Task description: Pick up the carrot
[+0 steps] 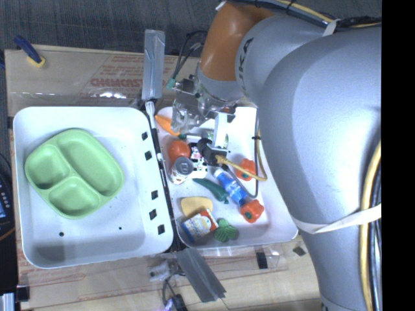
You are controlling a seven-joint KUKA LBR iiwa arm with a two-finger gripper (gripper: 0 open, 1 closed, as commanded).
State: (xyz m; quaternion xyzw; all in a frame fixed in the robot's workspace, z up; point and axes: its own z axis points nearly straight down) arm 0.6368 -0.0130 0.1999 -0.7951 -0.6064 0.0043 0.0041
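Our gripper [194, 123], its finger state impossible to tell, is hovering just right of the carrot [164, 122], which is lying left-to-right.

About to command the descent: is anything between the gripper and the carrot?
Nothing visible. The gripper hovers right over the carrot at the right bin's top-left corner. The red can and blue bottle sit lower down.

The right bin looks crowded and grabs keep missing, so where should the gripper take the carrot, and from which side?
Probably the carrot at its exposed orange end near the bin's upper-left corner, coming from above with fingers across its narrow width. Its other end is hidden under the gripper, and the divider wall lies close beside it.
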